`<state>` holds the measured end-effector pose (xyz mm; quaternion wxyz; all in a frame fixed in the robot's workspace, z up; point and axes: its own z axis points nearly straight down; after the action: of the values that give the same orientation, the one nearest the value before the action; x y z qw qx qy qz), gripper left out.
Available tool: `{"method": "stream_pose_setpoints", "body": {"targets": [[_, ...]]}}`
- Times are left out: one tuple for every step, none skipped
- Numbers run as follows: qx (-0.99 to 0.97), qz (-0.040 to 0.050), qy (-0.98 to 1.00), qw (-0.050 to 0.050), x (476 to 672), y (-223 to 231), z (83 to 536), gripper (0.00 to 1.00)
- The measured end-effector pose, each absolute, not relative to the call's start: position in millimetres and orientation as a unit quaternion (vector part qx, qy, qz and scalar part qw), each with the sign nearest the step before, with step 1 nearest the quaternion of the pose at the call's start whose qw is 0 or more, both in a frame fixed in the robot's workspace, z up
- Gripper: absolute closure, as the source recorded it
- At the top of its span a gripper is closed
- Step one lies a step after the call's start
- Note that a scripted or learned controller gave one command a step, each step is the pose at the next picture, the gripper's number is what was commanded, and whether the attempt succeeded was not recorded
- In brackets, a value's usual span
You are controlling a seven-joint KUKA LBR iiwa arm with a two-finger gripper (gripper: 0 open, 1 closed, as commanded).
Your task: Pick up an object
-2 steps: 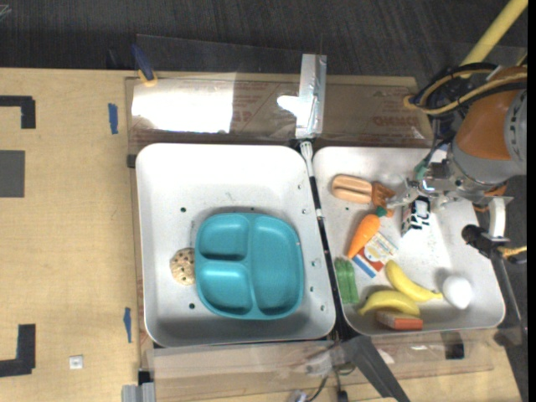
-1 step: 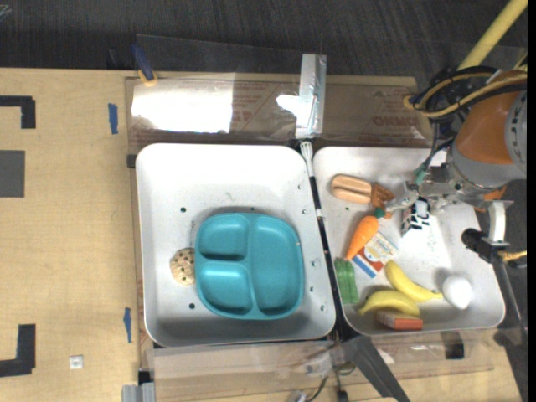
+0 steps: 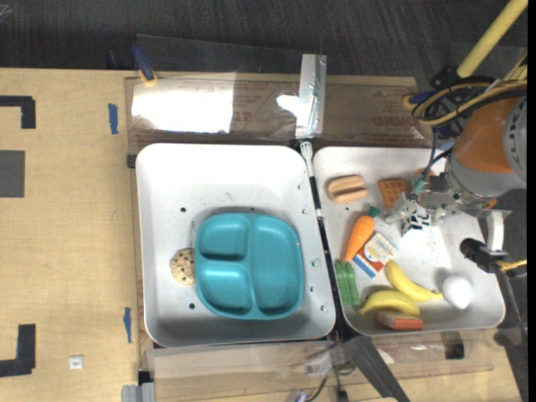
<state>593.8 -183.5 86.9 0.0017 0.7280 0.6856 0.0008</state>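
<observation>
overhead, from the slanted camera view, two white bins are seen side by side: the left bin [image 3: 159, 174] bears a teal divided plate [image 3: 249, 264] with a cookie [image 3: 182, 265] just beside its left edge. the right bin [image 3: 494, 308] holds the clutter: a hot dog bun [image 3: 347, 188], an orange cracker [image 3: 392, 192], a carrot [image 3: 360, 234], a small carton [image 3: 376, 254], a green piece [image 3: 346, 281], bananas [image 3: 402, 291] and a white egg-like ball [image 3: 457, 291]. the gripper [image 3: 423, 210] is lowered into the upper part of the right bin, between cracker and ball; whether it is spread or pressed together cannot be told, and nothing is seen pinched. the nearest candidate is judged to be the cracker, just to the claw's upper left. the carrot lies lower left, its long axis slanted from upper right to lower left.
</observation>
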Motion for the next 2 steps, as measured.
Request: {"method": "stream_pose_setpoints", "body": {"targets": [[0.728,0.0017,0.686,0.003,595.0,-183.4,98.1,1.00],[0.750,0.0044,0.661,0.004,593.9,-135.7,217.3,1.00]]}}
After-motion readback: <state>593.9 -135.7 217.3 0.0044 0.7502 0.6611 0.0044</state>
